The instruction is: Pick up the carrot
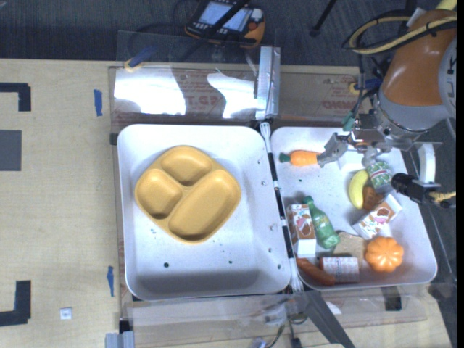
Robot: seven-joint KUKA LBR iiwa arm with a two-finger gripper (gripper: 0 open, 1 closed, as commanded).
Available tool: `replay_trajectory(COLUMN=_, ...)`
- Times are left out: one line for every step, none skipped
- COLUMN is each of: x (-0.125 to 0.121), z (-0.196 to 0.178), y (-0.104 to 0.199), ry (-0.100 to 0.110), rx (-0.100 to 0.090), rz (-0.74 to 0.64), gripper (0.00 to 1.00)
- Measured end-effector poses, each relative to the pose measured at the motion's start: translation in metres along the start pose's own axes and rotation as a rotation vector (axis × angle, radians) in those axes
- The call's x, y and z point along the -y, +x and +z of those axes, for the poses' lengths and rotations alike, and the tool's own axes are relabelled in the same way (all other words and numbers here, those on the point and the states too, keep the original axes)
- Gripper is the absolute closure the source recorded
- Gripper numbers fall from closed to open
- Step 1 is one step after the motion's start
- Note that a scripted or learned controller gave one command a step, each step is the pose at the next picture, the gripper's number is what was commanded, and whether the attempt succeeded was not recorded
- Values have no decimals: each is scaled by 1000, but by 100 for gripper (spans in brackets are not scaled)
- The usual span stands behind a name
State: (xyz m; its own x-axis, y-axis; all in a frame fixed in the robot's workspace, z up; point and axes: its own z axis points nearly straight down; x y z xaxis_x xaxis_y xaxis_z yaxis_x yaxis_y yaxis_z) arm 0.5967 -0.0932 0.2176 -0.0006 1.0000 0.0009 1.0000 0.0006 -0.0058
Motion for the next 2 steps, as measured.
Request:
replay_trajectory(x=-56, z=34, y=25, ry=-7, rx=3, rz=-161, gripper=0)
replay_trajectory(x=-56, z=34, y=25, ry=-7, rx=3, rz=-161, gripper=0)
